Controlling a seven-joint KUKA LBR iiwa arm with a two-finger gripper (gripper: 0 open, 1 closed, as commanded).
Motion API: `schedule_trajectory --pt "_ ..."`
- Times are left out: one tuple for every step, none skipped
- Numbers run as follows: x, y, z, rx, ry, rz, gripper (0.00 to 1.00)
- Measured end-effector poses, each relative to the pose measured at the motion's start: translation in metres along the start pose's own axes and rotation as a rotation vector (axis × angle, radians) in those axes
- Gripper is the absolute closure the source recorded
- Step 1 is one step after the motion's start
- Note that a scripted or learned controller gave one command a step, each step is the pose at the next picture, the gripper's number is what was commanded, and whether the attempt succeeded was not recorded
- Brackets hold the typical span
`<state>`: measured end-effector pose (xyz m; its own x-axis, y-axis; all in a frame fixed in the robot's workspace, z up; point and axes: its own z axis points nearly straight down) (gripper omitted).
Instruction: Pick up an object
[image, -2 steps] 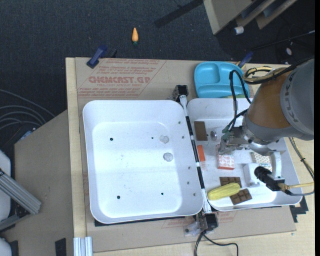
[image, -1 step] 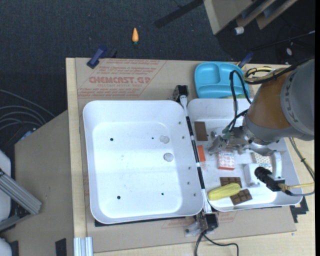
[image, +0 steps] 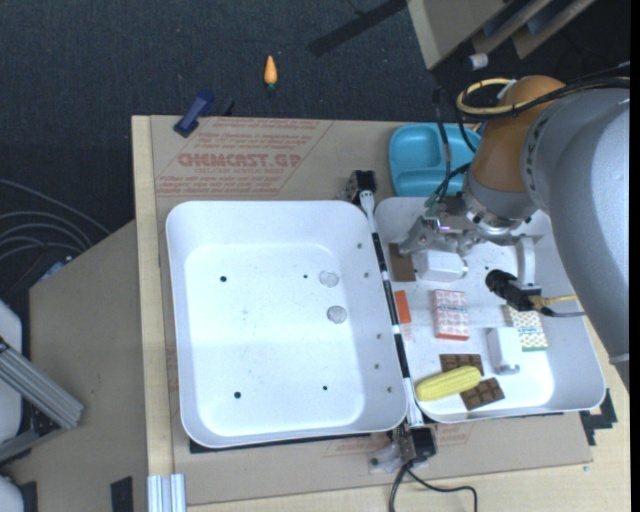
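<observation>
White block (image: 440, 265), a small pale boxy item, sits in the upper part of the right bin (image: 570, 385), right of centre in the frame, and it looks like the likeliest target because the gripper (image: 437, 232) hangs just above and touching or almost touching its upper edge. From the gripper, the block lies straight toward the bottom of the frame, so the coming move turns on a short drop along that line, not a sideways reach. Whether the fingers are spread or pressed together I cannot tell; the metal parts blur into the block at this slant. Lower in the same bin, well apart from the gripper, lie a red-patterned packet (image: 451, 313), a brown chocolate bar (image: 460, 361) and a yellow corn cob (image: 448, 382) whose long axis runs roughly left to right. The left bin (image: 190, 330) lies across the divider, away from the arm.
</observation>
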<state>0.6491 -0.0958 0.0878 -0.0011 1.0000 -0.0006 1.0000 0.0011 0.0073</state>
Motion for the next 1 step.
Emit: schedule_trajectory --pt "-0.0008 -0.0434 -0.0002 0.002 0.0 0.001 0.0"
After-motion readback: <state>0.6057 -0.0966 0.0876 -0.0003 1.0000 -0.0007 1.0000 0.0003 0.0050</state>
